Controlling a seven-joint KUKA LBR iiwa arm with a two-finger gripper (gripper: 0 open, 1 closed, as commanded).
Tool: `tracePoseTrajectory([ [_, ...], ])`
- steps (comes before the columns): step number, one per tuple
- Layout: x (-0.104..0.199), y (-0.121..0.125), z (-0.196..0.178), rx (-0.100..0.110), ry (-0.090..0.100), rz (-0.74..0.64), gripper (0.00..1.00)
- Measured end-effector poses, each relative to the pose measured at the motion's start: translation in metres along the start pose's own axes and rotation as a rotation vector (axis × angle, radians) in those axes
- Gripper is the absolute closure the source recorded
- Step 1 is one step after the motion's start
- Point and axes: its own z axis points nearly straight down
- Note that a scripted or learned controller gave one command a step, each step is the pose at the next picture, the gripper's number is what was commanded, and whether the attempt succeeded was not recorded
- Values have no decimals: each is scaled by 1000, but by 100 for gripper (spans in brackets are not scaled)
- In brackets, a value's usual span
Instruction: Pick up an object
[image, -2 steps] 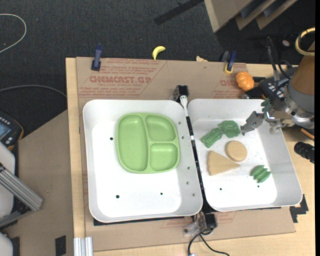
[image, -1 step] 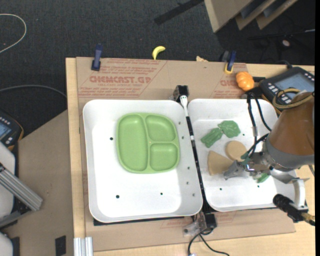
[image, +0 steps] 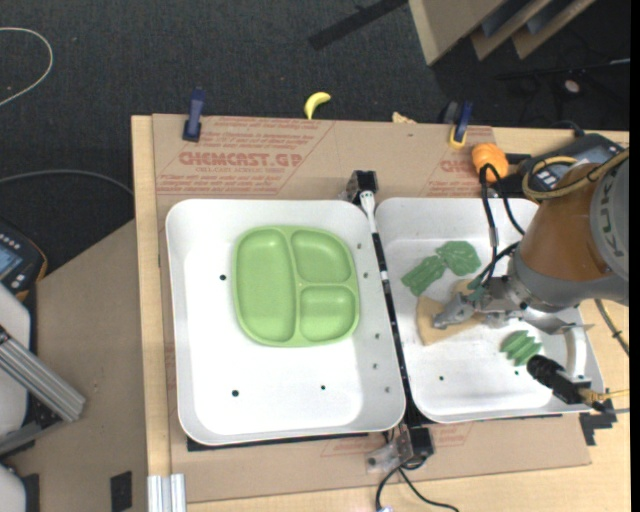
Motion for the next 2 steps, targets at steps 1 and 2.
tracePoseTrajectory([
  [1, -39, 65, -4, -7, -5, 0, 0],
  [2, -85, 113, -3, 3, 13, -1, 0],
])
